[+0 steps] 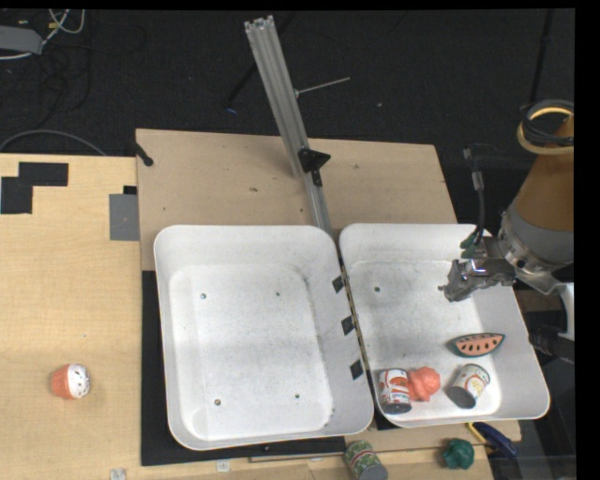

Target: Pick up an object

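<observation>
End effector (459, 281) above right bin (403, 246), nothing visibly held

A robotics lab — plywood bench (225, 169), aluminium rail (281, 94), loose cables (56, 23) on black floor.

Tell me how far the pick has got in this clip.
Done: the gripper is over the right bin. In hand: nothing seen between its fingers. Left: the whole pick; the watermelon slice, two cans and the pink lump lie untouched near the bin's front edge.
</observation>
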{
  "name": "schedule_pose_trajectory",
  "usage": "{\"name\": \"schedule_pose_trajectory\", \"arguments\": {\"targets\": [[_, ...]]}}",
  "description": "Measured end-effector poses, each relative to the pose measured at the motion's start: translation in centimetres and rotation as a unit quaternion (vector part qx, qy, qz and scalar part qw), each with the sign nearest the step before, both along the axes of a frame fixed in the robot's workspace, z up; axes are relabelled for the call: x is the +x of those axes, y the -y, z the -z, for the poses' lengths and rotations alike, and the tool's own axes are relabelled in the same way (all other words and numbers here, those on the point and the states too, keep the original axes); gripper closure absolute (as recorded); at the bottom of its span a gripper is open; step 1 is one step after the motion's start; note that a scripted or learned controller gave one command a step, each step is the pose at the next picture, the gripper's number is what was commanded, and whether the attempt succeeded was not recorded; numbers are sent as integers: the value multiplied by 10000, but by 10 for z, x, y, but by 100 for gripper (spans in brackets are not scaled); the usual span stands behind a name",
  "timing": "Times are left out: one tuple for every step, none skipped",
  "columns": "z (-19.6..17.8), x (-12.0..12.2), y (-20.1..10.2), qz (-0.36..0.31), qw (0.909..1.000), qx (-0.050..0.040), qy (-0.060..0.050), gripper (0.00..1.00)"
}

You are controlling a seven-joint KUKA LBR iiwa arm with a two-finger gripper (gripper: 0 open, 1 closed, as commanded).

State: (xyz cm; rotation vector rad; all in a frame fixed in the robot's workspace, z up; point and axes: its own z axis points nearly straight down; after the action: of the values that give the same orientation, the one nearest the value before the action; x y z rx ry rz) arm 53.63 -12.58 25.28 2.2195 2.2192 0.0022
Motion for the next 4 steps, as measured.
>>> {"name": "schedule_pose_trajectory", "arguments": {"targets": [[-40,0,1,-5,10000,3,-5,100],[-17,-1,-44,-18,10000,16,-39,100],[2,-10,-97,-23,10000,19,-45,100],[1,-9,-144,-21,10000,15,-32,100]]}}
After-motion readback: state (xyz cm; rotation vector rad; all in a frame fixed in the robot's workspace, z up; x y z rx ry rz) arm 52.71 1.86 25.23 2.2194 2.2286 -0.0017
